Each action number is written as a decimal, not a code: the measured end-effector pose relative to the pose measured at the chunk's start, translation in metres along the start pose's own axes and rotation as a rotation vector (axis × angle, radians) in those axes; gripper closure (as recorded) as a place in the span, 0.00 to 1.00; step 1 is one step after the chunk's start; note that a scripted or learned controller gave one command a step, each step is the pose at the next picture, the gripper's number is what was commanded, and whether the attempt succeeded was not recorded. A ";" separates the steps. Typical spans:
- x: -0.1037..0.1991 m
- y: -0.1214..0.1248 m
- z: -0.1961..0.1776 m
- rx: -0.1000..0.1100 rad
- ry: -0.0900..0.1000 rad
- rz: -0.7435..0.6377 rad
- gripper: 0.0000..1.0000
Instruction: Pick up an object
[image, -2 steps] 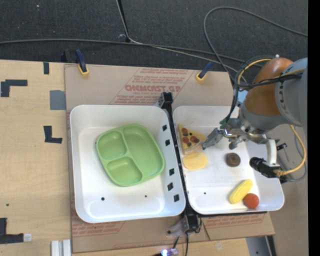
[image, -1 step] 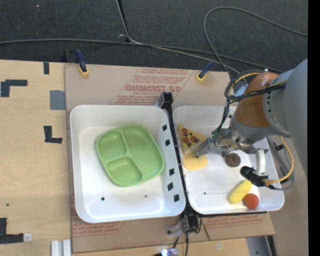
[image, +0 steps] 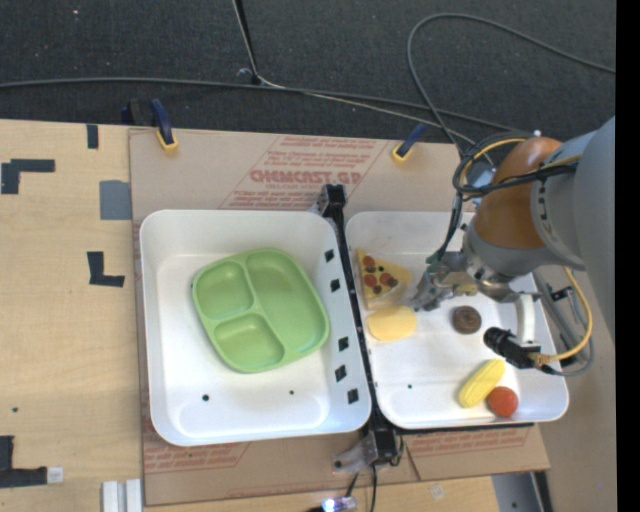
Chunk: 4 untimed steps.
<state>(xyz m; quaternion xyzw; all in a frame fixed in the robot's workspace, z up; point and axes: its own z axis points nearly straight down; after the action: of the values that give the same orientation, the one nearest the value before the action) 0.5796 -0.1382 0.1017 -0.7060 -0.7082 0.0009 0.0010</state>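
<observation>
Hovering gripper, finger state indiscernible, beside pizza slice and yellow lump: centring over one, descending squarely advised.

Pretty clearly a robotics lab bench, not anyone's kitchen. You've got a cardboard sheet clamped down on a plywood bench with black tape marks, loose black cables trailing over dark carpet, and two white bins holding toy food like a plastic pizza slice and corn cob.

One fixed camera above the bench, looking down at a slant, both bins in frame
</observation>
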 end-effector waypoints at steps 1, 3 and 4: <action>-0.005 -0.001 -0.062 -0.008 -0.001 0.002 1.00; 0.004 -0.004 -0.112 -0.002 -0.001 0.002 1.00; 0.057 -0.024 -0.103 0.000 0.001 -0.001 1.00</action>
<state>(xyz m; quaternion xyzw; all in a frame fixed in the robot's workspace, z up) 0.5556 -0.0818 0.2052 -0.7055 -0.7087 0.0006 0.0016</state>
